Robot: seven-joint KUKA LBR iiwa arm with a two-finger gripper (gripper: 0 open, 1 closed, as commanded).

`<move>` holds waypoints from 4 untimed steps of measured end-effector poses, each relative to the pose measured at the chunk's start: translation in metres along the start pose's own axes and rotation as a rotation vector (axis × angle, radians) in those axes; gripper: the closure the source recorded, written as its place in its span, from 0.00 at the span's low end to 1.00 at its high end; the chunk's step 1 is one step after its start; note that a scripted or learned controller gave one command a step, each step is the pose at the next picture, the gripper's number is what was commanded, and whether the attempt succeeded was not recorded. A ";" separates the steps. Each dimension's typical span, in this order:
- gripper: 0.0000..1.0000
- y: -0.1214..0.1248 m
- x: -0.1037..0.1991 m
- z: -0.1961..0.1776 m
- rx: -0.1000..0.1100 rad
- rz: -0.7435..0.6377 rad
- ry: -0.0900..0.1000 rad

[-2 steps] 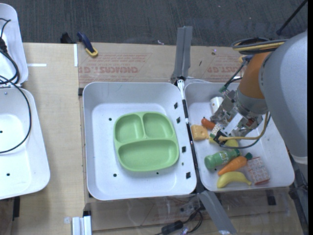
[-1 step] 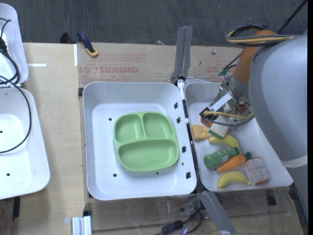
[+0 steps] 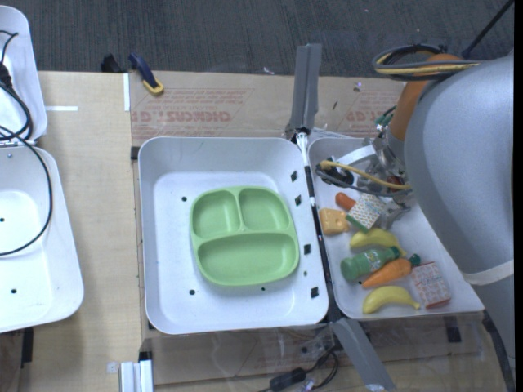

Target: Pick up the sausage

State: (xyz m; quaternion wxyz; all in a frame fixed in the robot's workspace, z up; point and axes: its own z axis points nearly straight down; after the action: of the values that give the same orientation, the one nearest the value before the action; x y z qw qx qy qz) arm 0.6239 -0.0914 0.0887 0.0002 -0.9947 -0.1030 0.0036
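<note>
Fingers [image 3: 377,188]: grip state cannot tell, cable-tangled | sausage [image 3: 346,201]: partly hidden | arm [image 3: 466,153]: covers right bin [image 3: 458,296].

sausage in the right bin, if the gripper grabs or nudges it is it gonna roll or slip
The sausage looks small, rounded and smooth like the other toy food, so it may roll or slip under a push. It is partly hidden under the gripper, beside the checkered packet and the orange piece, which could block rolling. It probably weighs little and stays stiff.
</note>
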 end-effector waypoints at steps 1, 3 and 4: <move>0.00 0.007 0.025 0.000 -0.001 -0.100 0.000; 0.00 -0.102 0.049 -0.100 -0.002 -0.323 0.000; 0.00 -0.113 0.051 -0.100 -0.002 -0.327 -0.001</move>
State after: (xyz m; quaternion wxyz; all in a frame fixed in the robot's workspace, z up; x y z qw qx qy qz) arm 0.6512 0.0299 0.1883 -0.0002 -0.9646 -0.2637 0.0038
